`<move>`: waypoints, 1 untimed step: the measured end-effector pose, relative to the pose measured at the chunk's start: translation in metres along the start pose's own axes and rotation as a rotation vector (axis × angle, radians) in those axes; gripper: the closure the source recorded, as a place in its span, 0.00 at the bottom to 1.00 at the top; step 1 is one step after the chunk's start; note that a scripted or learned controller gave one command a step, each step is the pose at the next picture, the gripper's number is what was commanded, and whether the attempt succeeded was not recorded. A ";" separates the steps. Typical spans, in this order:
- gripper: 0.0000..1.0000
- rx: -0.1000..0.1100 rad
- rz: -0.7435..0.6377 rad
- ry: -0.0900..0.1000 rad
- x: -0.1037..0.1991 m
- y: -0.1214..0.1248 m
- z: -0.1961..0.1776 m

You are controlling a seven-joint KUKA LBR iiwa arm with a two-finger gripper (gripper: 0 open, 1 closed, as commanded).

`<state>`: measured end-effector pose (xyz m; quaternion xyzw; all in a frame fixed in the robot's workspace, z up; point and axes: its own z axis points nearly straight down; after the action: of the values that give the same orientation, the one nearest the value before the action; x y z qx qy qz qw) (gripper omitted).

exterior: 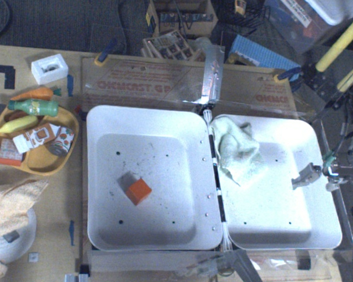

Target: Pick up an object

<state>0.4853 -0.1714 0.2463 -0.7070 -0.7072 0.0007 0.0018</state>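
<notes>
my claw [307,175] hangs low at the right edge of the right shallow white plastic bin [314,235], small and grey against the bright floor — whether it is open or closed i cannot tell from here. nothing sits in it that i can see.

there are two candidates. the small orange block [140,192] lies alone in the left shallow white plastic bin [105,133], a little left of centre on the flat floor, turned at an angle. the crumpled pale green cloth [235,148] is bunched in the upper left corner of my own bin, pressed near the wall that divides the two.

the cloth is nearer, so i judge it the sensible target. to do it well i would come down over its thickest heap, away from the wall so the rim does not foul me — and pinch a raised fold rather than a flat edge. if i choose the block instead, i should line up with its flat sides, not its corners.
</notes>
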 end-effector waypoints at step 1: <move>0.00 -0.005 0.148 -0.002 0.082 0.064 -0.061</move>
<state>0.5494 -0.0898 0.3076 -0.7573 -0.6530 -0.0003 -0.0008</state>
